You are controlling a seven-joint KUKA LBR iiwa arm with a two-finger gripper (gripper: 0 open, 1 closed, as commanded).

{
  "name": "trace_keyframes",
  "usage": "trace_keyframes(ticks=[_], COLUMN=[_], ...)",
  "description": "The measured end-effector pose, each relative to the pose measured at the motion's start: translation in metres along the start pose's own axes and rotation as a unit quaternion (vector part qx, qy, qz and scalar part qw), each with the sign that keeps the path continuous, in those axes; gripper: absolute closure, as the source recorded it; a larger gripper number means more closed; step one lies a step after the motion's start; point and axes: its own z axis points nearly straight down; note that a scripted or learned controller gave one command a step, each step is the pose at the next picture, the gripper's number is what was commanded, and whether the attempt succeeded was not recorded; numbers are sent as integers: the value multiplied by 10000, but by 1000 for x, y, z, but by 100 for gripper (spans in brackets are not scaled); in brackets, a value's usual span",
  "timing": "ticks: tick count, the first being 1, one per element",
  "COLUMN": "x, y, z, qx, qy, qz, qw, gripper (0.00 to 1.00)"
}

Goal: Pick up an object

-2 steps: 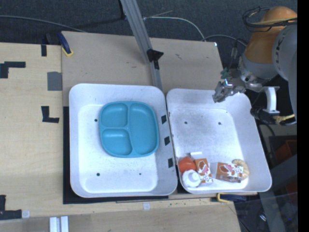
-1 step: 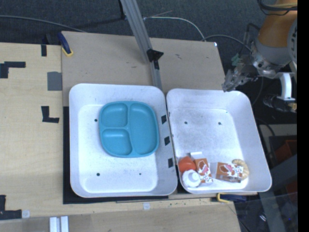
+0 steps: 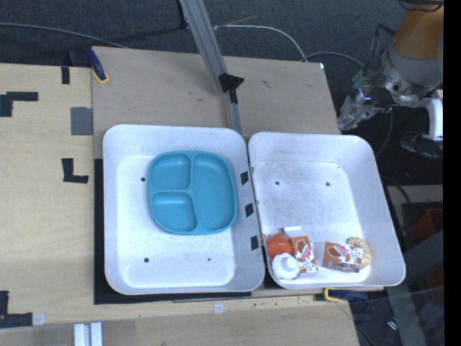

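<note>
Well: smooth teal plate [image 3: 192, 192] (three compartments), rounded-square.

Worktop [image 3: 166, 92]: pale wood, marked with scattered black tape pieces on the left part.
Left bin [image 3: 122, 265]: white, shallow, resting on the worktop, touching the right bin along the middle edge.
Right bin [image 3: 317, 157]: white, shallow, slightly skewed, reaching the worktop's right side.
Metal rail [image 3: 205, 34]: slanting across the worktop's far part, ending just behind the bins' junction.
</note>
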Motion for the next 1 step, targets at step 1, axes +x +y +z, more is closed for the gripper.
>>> trace_keyframes(ticks=[1], x=[46], y=[-17], z=[0], qx=[21], qy=[7], qz=[-15], qw=[10000], gripper=[100])
